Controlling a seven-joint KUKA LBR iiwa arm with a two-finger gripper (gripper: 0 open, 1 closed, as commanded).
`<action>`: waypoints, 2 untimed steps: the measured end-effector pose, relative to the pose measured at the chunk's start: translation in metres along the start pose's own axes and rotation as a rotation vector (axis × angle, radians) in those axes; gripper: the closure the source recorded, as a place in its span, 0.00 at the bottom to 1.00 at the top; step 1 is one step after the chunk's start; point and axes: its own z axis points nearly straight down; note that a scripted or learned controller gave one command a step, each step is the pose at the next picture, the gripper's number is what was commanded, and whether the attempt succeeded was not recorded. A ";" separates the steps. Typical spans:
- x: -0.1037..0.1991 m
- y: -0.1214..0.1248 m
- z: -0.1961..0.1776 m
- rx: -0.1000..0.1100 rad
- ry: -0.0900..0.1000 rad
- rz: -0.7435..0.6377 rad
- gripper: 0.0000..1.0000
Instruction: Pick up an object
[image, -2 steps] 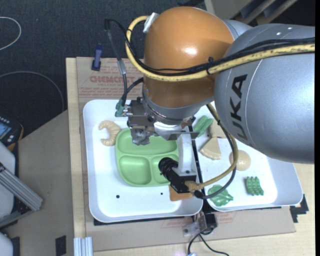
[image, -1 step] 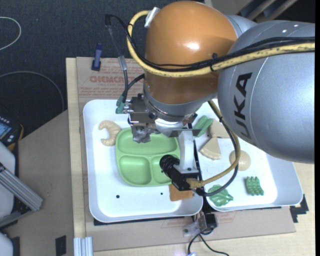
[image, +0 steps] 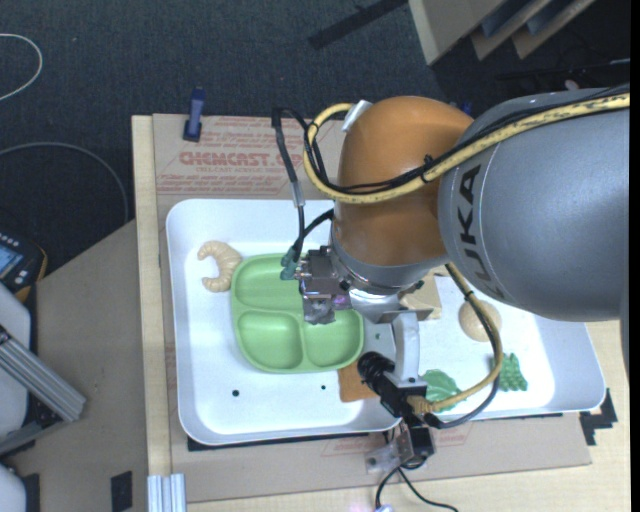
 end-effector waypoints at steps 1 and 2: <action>-0.049 0.001 0.060 -0.001 0.002 0.001 1.00; -0.045 0.002 0.046 -0.012 0.007 -0.004 1.00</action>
